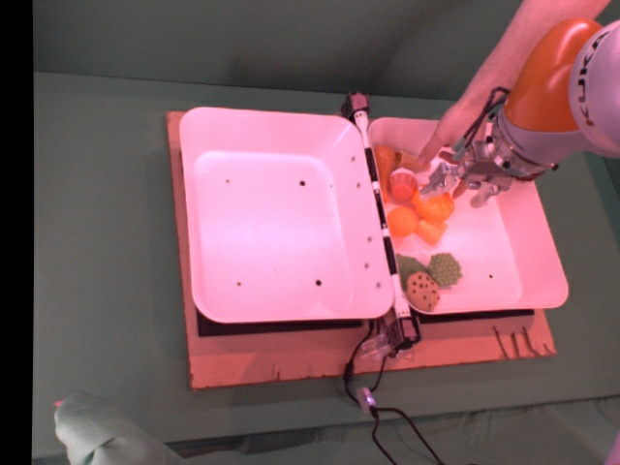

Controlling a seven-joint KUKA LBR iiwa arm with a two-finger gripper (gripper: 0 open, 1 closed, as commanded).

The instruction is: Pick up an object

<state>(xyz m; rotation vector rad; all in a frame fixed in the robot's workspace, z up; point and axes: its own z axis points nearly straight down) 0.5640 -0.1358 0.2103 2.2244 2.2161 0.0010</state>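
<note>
Orange toy pieces [418, 213] lie clustered at the left side of the right bin [523, 260], close to the divider, with a green piece [445, 268] and a brown cookie-like piece [422, 286] nearer the front. Just above the cluster hangs the gripper [441, 176]; its finger state cannot be told. To the left, the left bin [276, 211] sits alongside.

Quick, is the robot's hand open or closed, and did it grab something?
Hand: over the orange toys in the right bin; open or closed cannot be told, and nothing is seen held.
</note>
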